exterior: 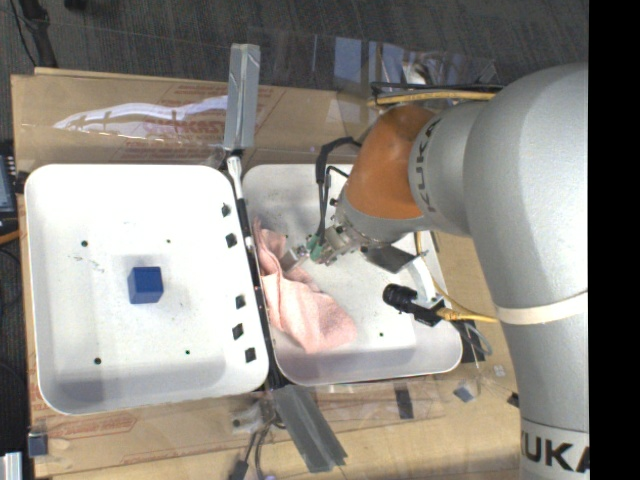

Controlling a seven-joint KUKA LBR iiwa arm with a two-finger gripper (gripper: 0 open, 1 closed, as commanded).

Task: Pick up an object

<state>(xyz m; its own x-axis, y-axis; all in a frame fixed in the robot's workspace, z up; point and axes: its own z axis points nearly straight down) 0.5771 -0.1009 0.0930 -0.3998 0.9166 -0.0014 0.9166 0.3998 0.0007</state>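
Note:
A pink cloth (303,306) lies crumpled along the left side of the right bin (400,353). A small blue cube (146,284) sits alone on the floor of the left bin (60,218). My gripper (303,254) is low in the right bin, at the upper edge of the pink cloth, with a green part just behind it. The orange band and grey wrist hang over the bin's upper right and hide that part of its floor.
A black plug with a yellow cable (412,304) hangs over the right bin's right side. A grey bar with black clips (238,238) runs between the two bins. Cardboard (130,118) lies under both bins.

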